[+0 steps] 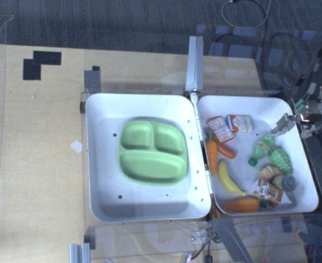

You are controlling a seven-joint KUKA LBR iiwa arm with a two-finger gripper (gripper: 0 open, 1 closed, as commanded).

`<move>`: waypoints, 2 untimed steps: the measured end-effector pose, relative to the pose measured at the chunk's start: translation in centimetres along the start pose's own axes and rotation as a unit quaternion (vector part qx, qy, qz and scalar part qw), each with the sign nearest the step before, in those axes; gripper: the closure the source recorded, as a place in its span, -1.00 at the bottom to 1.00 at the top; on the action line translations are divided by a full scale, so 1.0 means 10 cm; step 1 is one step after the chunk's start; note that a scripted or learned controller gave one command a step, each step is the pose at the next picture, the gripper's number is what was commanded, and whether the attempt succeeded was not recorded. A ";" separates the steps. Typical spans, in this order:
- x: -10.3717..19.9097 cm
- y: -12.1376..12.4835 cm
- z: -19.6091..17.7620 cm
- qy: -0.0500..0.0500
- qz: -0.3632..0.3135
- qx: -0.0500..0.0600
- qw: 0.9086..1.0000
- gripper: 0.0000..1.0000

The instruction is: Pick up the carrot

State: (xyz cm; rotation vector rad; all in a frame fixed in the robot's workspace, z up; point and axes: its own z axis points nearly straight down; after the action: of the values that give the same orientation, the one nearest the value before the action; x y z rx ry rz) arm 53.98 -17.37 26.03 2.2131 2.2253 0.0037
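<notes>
Wooden bench, two white bins. Carrot (210,156) lies against right bin's (312,190) left wall, beside banana (227,179). Gripper (281,126) at right edge, fingers spread, empty. Still approach: must cross left, descend.

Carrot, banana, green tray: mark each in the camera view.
carrot (211,156): camera view, middle of its orange body, by the right bin's left wall.
banana (227,179): camera view, middle of the yellow curve.
green tray (152,151): camera view, the ridge between its compartments, in the left bin.
</notes>
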 end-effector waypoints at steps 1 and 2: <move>-0.24 0.20 -0.57 -0.001 0.044 -0.002 0.999 -1.00; 0.49 -0.07 0.52 0.000 -0.080 0.000 0.997 -1.00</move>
State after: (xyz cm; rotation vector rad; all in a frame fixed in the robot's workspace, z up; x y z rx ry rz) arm 53.31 -12.44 20.84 2.0267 2.3961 0.0036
